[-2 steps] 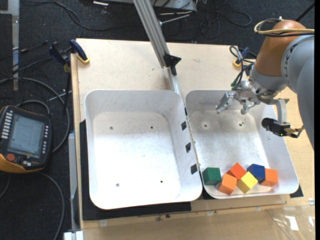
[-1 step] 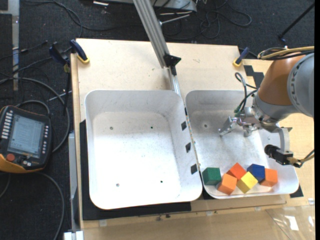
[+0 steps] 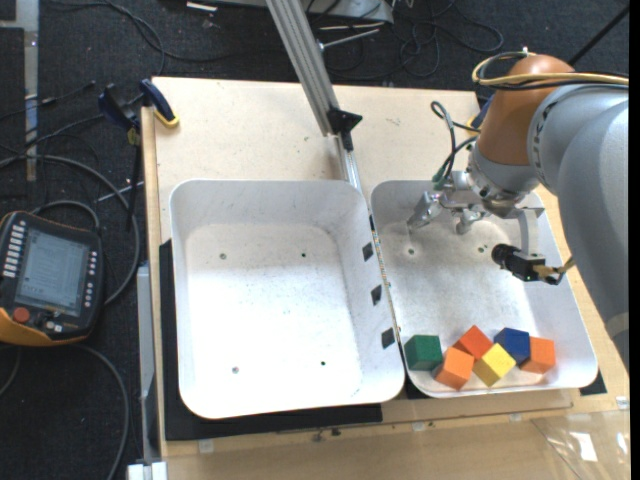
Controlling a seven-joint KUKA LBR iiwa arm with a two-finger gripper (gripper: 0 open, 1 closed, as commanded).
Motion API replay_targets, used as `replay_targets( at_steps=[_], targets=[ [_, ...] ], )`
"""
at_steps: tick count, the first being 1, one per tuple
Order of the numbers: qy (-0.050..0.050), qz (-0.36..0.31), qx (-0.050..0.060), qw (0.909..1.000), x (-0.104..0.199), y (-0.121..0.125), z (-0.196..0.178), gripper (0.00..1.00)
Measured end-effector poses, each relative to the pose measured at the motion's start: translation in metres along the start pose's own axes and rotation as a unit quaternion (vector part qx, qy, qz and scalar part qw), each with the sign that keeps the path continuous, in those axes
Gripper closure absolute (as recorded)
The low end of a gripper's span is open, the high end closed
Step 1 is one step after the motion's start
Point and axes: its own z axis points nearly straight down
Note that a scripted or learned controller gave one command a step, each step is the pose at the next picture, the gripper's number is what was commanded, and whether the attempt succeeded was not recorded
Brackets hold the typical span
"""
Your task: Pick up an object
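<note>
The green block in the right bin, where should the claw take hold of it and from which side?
Take the green block from straight above, across its left and right faces. It sits apart at the left end of the cluster; the nearest orange block crowds only its right corner.

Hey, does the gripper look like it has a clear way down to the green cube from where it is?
Probably yes. The gripper hangs over the far end of the right bin, and bare bin floor lies between it and the green cube, which sits at the left end of the block cluster.

Coloured blocks (image 3: 480, 356) clustered, right bin's near edge
</note>
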Motion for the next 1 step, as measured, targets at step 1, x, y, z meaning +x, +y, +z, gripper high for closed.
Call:
replay_targets(
  at_steps=[1],
  targets=[
    [-0.001, 0.006, 0.003, 1.0000, -0.0487, -0.0192, 0.0008, 0.00]
  ],
)
